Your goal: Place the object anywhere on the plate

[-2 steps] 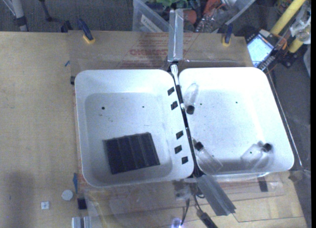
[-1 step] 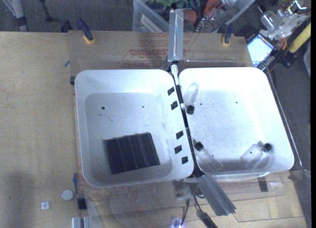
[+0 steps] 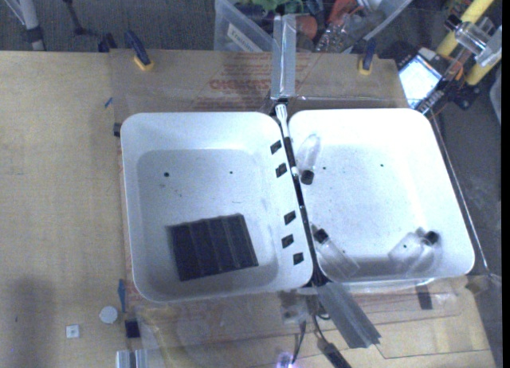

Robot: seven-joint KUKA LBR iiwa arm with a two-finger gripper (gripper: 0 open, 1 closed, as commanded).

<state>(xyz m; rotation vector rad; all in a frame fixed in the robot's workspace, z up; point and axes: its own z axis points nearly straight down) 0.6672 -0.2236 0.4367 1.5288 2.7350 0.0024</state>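
1. You have the dark ridged plate (image 3: 213,247) lying flat in the left bin (image 3: 143,191), near side.
2. Red print on the cardboard (image 3: 239,84) beyond is too faint to read.
3. You cannot tell the jaws' state.

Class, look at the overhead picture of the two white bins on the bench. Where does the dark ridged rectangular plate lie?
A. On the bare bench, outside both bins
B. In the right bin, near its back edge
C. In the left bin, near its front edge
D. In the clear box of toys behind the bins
C: the dark ridged plate lies flat on the floor of the left bin, toward its front edge.
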